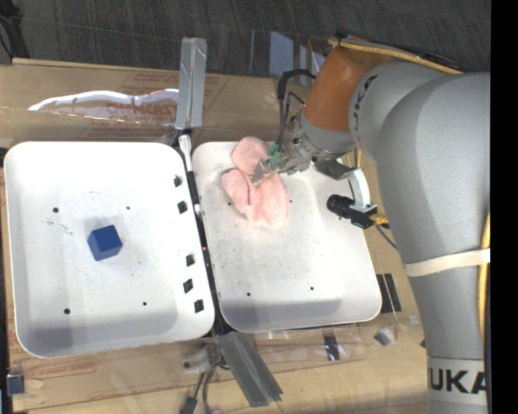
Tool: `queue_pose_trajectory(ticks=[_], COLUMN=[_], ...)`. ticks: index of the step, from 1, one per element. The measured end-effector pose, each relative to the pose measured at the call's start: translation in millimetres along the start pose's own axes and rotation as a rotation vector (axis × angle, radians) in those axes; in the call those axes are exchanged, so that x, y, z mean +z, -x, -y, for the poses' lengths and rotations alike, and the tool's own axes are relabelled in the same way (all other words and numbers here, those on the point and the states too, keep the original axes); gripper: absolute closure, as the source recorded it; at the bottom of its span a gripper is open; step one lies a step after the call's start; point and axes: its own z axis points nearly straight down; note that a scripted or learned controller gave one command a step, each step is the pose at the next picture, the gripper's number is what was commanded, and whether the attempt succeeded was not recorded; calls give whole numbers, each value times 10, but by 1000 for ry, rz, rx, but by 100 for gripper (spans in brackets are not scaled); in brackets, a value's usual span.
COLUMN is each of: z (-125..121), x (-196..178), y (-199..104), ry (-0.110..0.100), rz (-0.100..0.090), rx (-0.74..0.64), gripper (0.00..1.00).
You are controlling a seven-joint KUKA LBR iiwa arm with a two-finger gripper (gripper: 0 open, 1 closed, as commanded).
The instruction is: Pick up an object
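1. In the right white bin [345, 291], near its far edge, lies a soft pink crumpled cloth [259, 192]; the hand [268, 166] sits at the cloth's upper part, touching it, though whether it is open, closed or gripping cannot be told from here.
2. To do this step well, the hand should probably bite a thick fold and rise straight up, checking the fabric comes along.
3. The divider between the bins is just beside the cloth; the near half of the bin offers open room.
4. A small blue cube [105, 241] rests well apart in the left white bin [34, 317].
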Motion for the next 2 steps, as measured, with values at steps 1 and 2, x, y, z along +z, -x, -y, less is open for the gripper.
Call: queue_pose_trajectory(ticks=[1,2], z=[-25,-195], x=[97,-833], y=[-138,-802], ry=[1,-9], rz=[7,0], rx=[27,-193], gripper=[100,100])
